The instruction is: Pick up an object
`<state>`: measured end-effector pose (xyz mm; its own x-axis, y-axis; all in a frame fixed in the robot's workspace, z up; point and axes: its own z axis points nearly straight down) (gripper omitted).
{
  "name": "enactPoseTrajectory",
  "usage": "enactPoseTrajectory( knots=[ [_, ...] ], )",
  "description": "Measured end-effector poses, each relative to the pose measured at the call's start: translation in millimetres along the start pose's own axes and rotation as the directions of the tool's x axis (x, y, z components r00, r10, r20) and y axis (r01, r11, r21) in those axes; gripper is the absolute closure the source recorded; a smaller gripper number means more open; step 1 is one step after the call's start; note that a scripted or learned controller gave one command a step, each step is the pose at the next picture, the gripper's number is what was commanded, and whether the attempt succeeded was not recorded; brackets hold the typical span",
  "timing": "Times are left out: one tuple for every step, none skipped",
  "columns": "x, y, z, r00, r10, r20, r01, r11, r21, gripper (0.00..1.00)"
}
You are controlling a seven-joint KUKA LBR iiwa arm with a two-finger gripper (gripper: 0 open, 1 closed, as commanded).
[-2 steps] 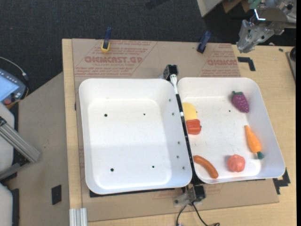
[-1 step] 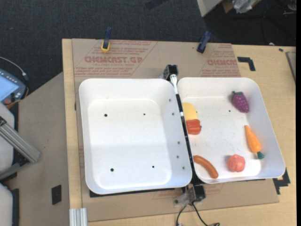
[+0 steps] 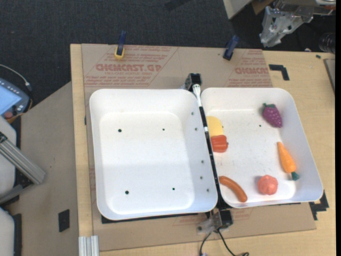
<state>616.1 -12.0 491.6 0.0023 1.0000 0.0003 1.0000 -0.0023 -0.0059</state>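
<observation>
Looking down at the bench, I am judging the pick as not yet begun: the gripper (image 3: 274,28) is hanging up at the top right, well clear of both bins, and I cannot tell how it is set. Every candidate is sitting in the right bin (image 3: 303,143): purple grapes (image 3: 272,115), a carrot (image 3: 286,160), a pink strawberry (image 3: 268,184), a sausage (image 3: 233,188), and a yellow piece (image 3: 214,125) touching a red one (image 3: 219,143) against the divider wall. I am seeing the most open room around the grapes; the left bin (image 3: 101,143) is offering no target.
</observation>
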Motion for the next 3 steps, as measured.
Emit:
enactPoseTrajectory(
  knots=[
    [2,-32,29,1.0,0.0,0.0,0.0,1.0,0.0,1.0],
    [47,-22,-37,1.0,-0.007,-0.001,0.007,1.0,-0.016,1.0],
    [35,-55,19,1.0,0.0,0.001,0.0,1.0,0.001,1.0]
  ],
)
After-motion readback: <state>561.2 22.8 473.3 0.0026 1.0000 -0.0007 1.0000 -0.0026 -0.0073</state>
